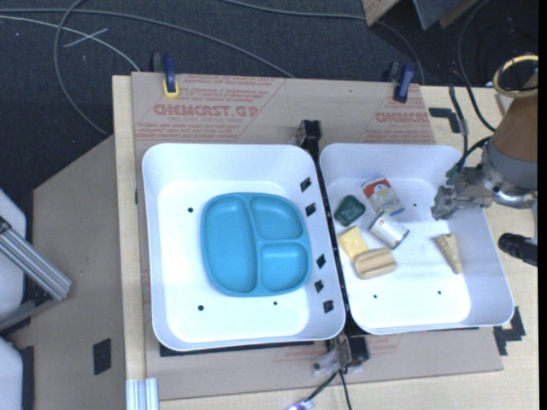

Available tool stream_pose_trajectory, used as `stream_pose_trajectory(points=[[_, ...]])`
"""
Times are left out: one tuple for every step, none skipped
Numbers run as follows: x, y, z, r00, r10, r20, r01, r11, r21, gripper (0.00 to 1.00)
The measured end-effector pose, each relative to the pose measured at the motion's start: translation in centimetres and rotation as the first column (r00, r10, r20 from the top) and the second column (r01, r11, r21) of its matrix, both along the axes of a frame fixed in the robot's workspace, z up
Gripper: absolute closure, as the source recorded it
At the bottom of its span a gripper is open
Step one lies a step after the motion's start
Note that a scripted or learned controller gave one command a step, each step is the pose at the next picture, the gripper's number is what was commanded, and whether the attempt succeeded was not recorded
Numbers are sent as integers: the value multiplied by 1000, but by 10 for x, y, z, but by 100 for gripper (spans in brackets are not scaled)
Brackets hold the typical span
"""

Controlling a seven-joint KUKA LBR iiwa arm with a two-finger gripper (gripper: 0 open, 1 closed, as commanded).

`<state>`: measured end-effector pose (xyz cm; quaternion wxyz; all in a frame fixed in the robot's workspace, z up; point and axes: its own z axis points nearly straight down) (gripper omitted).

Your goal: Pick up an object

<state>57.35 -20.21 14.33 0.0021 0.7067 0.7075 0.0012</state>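
Where the arm (513,135) reaches in from the right, its gripper (450,202) hangs over the upper right part of the right bin (479,306), with nothing visible between its fingers; whether the jaws are spread or pressed together cannot be told at this size. Candidate objects lie in the same bin, left of and below the gripper. A red-and-white carton (382,196) sits near the bin's upper middle, with a dark green piece (348,209) just to its left. A small white cylinder (389,230) lies below the carton. A yellow block (351,243) and a tan, bread-like piece (374,264) lie close together at the lower left of the group. A tan wedge (449,252) lies apart, below the gripper, near the right wall. The left bin (171,314) holds a blue divided plate (255,243) with three compartments. Both bins rest on a brown board (256,101) held by two blue clamps (170,74).
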Motion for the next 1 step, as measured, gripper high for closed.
stream_pose_trajectory(points=[[-6,6,52,1000,1,2,-1,1000,0,100]])
